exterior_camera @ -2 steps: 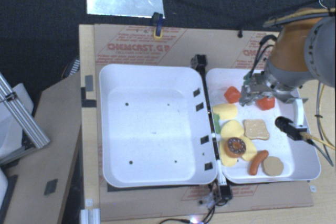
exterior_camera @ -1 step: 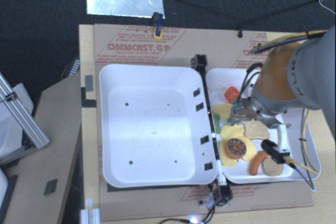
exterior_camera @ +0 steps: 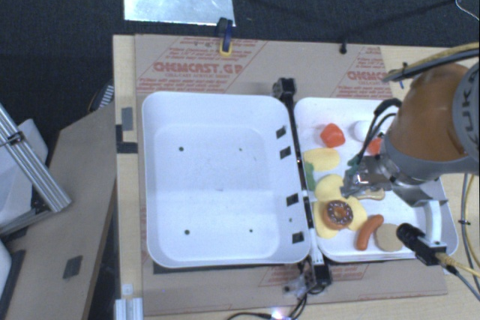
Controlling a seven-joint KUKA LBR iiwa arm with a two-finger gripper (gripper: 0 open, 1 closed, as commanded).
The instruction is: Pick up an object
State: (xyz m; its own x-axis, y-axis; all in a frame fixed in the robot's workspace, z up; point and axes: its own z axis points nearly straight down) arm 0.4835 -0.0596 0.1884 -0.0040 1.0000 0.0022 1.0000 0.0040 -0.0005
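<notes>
The objects were all seen in the right bin [exterior_camera: 450,232], clustered in its left and near part. A donut [exterior_camera: 339,213] with dark frosting and sprinkles was seen near the bin's front left, resting on or against a yellow piece [exterior_camera: 358,217]. Just above it, two more yellow items were noted: an upper one [exterior_camera: 322,159] beside the divider and a lower one [exterior_camera: 328,186] right under it. An orange-red item [exterior_camera: 332,135] was seen further back, apart from the yellow ones. A whitish object [exterior_camera: 362,130] was seen just right of it, partly hidden by the arm. At the front, a sausage [exterior_camera: 367,231] was lying at a slant, with a tan disc [exterior_camera: 388,237] touching or just beside its right end. A green strip [exterior_camera: 309,174] was seen along the divider edge.

The gripper [exterior_camera: 358,182] was positioned low over the bin, just right of the lower yellow item and just above the donut. Finger state could not be told: the metal tip was too small and blurred, and nothing could be seen between the fingers. The arm's orange band [exterior_camera: 431,112] was seen over the bin's right half.

The left bin [exterior_camera: 161,183] was seen beside it, with both bins resting on a cardboard sheet [exterior_camera: 202,64] with red print.
</notes>
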